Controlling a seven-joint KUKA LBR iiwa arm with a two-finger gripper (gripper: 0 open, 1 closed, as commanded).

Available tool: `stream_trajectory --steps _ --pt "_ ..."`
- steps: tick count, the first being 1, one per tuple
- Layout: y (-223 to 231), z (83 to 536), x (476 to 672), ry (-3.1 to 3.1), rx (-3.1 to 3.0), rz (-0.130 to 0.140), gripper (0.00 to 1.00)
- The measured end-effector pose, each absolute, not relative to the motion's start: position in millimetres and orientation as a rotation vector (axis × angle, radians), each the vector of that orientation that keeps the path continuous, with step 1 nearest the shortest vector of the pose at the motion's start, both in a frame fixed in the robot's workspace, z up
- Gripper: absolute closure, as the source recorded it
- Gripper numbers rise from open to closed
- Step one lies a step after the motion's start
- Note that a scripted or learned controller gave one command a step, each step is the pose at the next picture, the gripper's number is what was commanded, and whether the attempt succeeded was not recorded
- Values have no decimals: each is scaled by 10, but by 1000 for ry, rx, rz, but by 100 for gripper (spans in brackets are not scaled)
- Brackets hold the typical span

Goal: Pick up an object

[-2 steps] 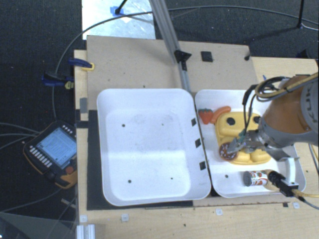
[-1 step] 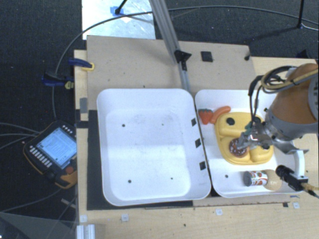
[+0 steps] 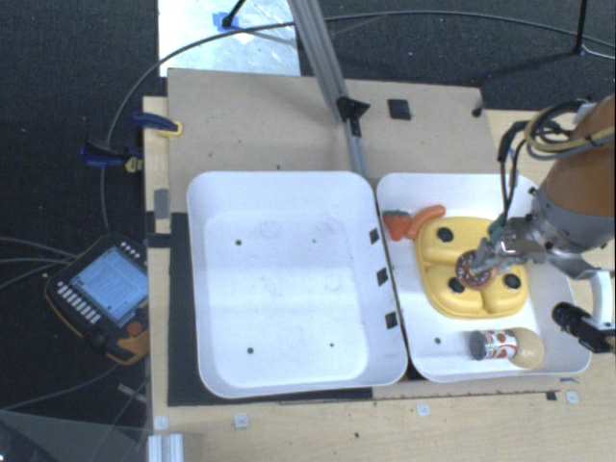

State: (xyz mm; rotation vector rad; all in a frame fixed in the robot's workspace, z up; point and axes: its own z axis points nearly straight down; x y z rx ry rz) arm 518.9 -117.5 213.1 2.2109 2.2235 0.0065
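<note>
layout: two white bins side by side on the bench; left bin (image 3: 279,277) bare of objects, all the pick candidates sit in the right bin (image 3: 404,287), nearest the arm's side
yellow toy: big yellow moulded plastic piece (image 3: 462,258) with dark holes, lying flat mid-bin; takes most of the floor, so it's the easiest thing to land on
orange piece: small orange carrot-like object (image 3: 412,221) at the far-left corner of the right bin, touching or just beside the yellow toy's far edge; can't tell which
bottle: small bottle with red-and-white label (image 3: 505,346) on its side at the near edge, just near of the yellow toy, apart from it
arm: grey arm with orange band reaches in from the right, wrist pitched down over the right bin
gripper: tip (image 3: 478,266) sits over the middle of the yellow toy, apparently on or just above its top face
fingers: too small and cluttered to read; can't tell if they're spread or closed, nor whether anything is pinched
dark ring: a small brownish round thing (image 3: 473,273) at the tip; can't tell if it's a separate object or part of the toy
judgement: looks like a grasp attempt on the yellow toy or that ring, nothing visibly lifted yet; broad smooth top gives two fingers little to bite on, slip is likely
</note>
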Motion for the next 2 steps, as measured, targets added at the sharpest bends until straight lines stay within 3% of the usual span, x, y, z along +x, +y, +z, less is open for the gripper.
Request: stream_trajectory --steps 2 --pt "-257 2085 5103 2233 2211 3 100"
